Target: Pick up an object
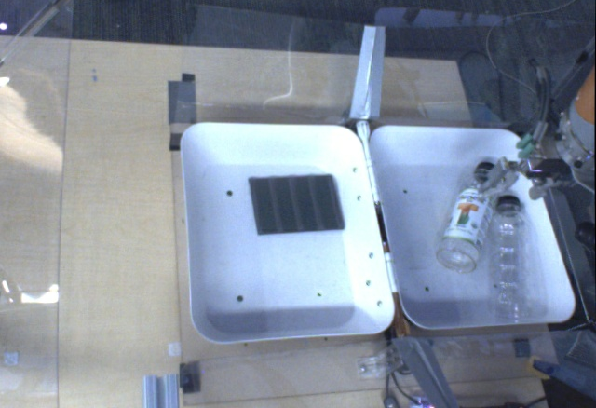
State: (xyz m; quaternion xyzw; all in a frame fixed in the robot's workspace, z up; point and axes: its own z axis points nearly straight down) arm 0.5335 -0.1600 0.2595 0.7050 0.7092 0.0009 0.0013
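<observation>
Two clear plastic bottles lie in the right bin, both on their sides, roughly parallel, caps toward the far rim. The labelled bottle has a white label w/ green and orange print around its middle (text too small to read); its base points toward the near-left, neck toward the far-right. Just beside it, on the right, lies the unlabelled bottle, fully transparent w/ ribbed walls and a dark cap at its far end, its body running approx. straight toward the near rim. The two look very close; can't tell if touching.
</observation>
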